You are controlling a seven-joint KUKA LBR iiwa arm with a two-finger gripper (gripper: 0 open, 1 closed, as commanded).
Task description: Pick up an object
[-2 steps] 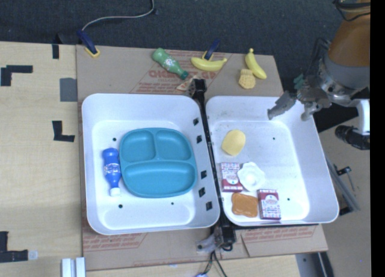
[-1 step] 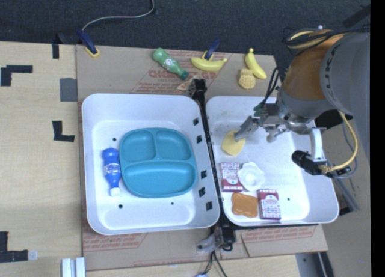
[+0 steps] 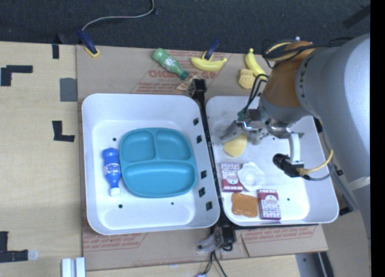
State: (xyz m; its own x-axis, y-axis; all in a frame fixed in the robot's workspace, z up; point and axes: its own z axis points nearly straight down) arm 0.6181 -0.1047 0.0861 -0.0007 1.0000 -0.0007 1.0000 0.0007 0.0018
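Metal hand (image 3: 239, 130) touches the yellow lemon (image 3: 236, 146).

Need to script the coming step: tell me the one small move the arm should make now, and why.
Probably lower the tool a little straight onto the yellow lemon-like piece. The tool hangs just above that piece in the right bin, and it is the nearest item, with the small red cartons lying further down.

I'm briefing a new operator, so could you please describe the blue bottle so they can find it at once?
Start at the left white bin, which holds a large teal divided plate. The blue bottle lies in the strip between that plate's left edge and the bin's left wall. It is a darker, glossier blue than the plate, slim, with a white cap pointing toward the bin's near edge.
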